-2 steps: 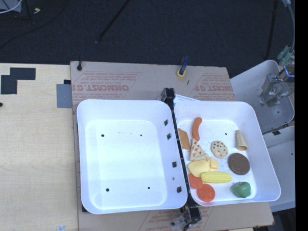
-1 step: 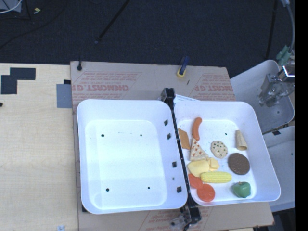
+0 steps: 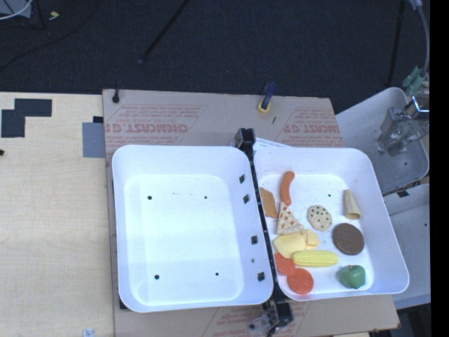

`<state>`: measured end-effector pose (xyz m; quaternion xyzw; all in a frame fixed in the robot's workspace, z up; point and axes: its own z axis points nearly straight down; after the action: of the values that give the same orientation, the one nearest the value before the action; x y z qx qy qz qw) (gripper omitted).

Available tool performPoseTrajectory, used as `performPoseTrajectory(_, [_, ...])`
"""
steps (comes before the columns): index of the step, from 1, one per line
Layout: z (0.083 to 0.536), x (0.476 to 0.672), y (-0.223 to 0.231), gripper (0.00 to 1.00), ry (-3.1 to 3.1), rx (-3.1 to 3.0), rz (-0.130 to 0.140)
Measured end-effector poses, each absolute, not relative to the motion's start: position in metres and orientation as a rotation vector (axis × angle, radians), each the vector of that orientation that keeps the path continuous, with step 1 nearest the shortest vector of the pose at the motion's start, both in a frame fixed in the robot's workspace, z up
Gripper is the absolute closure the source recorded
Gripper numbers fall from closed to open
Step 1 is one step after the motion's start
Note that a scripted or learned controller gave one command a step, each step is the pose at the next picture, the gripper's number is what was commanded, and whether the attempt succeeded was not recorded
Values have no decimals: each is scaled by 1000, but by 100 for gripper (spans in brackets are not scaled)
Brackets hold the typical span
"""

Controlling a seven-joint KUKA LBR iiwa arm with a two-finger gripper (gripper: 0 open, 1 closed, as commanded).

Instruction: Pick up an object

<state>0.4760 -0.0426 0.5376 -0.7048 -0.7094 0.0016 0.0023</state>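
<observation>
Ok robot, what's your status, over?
Gripper parked off past the right bin. Toy food all lying in that bin, none picked yet. Nothing lying over the pile.

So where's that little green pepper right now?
The green pepper sits in the right bin's near right corner, beside the corn cob and below the brown cookie.

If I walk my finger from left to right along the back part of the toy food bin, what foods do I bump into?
Cracker wedge → hot dog → chocolate-chip cookie → ice-cream cone. All lie in the right-hand white bin.
</observation>
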Motion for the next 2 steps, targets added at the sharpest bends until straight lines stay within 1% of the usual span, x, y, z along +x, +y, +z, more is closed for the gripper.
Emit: performPoseTrajectory(2, [538,476,-40,100,-2229,-2207,5])
